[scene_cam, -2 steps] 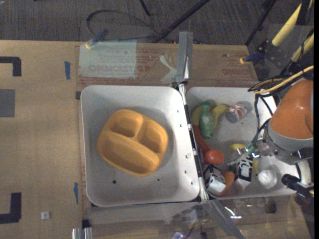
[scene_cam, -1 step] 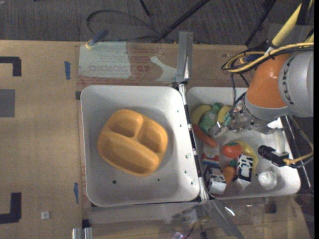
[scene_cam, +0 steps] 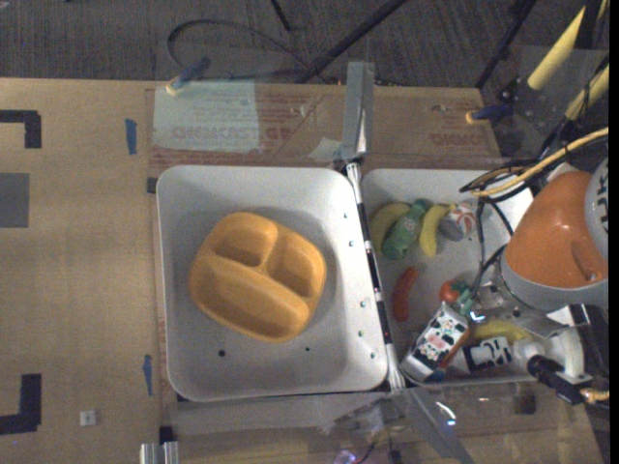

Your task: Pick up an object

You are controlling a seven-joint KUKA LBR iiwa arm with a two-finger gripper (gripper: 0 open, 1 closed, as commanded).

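1. Two shallow white bins sit side by side on a wooden bench, seen from above at a slant. The left bin (scene_cam: pixel 184 288) holds one thing; the right bin (scene_cam: pixel 387 187) holds a scatter of small things.

2. The left bin's single item is an orange divided tray (scene_cam: pixel 257 275), lying flat near the middle, its three compartments bare.

3. In the right bin, near the far wall, a yellow banana-like toy (scene_cam: pixel 388 220), a green piece (scene_cam: pixel 405 232) and a second yellow piece (scene_cam: pixel 431 230) lie close together, with a small pale item (scene_cam: pixel 457 221) just beside them.

4. A red pepper-shaped piece (scene_cam: pixel 405 293) lies alone beside the divider between the bins.

5. At the near corner stands a small cow-print milk carton (scene_cam: pixel 436 340), tilted, touching a dark carton (scene_cam: pixel 488 353) beside it.

6. The grey arm with its orange band (scene_cam: pixel 553 243) reaches in from the right and hangs over the right bin's near half. The gripper (scene_cam: pixel 476 309) seems to be low among the clutter just above the milk carton; I cannot tell how its jaws are set, nor whether anything is between them.

7. The milk carton looks like the likeliest target. I judge it light, hollow and fairly stiff, with smooth printed sides that could slip. Taking it across its two flat faces near mid-height seems safest; its tilt and the neighbour touching it could make it topple or twist.
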